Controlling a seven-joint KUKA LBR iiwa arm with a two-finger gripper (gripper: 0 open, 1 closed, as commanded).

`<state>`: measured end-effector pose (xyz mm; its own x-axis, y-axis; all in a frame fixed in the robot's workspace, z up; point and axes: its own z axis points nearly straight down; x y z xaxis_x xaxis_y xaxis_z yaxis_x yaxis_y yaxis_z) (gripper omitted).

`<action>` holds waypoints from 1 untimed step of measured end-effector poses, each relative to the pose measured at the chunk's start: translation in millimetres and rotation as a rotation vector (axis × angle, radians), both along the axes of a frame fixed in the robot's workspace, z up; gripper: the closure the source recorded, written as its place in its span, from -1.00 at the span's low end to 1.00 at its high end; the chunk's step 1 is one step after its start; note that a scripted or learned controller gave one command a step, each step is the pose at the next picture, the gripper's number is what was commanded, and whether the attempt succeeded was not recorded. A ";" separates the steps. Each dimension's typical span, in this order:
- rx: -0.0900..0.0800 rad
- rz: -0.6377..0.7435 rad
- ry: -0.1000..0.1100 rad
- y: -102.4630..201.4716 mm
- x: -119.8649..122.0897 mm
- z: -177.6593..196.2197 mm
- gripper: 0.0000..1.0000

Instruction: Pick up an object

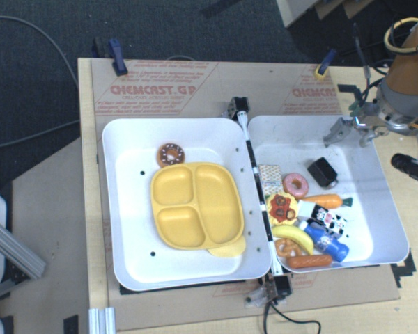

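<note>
My gripper (350, 132) hovers over the far right edge of the right bin (376, 186), its two grey fingers spread open with nothing between them. A black block (322, 172) lies in the bin just below and left of it. Further toward the front lie a pink donut (295, 184), a carrot (322, 202), a red pizza-like piece (281, 207), a banana (295, 236), a black-and-white toy (327, 219), a blue bottle (329, 246) and a sausage (307, 261).
The left bin (125, 186) holds a yellow divided plate (196, 205) and a chocolate donut (171, 154). A checkered card (269, 176) leans by the wall between the bins. Blue clamps (116, 56) hold the cardboard base at the back.
</note>
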<state>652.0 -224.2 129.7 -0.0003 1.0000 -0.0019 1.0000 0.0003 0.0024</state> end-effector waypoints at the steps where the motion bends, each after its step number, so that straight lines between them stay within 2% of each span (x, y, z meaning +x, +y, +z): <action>1: 0.003 0.001 0.004 51.3 -39.9 -21.4 -1.00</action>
<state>612.2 -173.0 108.3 -0.0009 1.0000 0.0009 1.0000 0.0009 -0.0015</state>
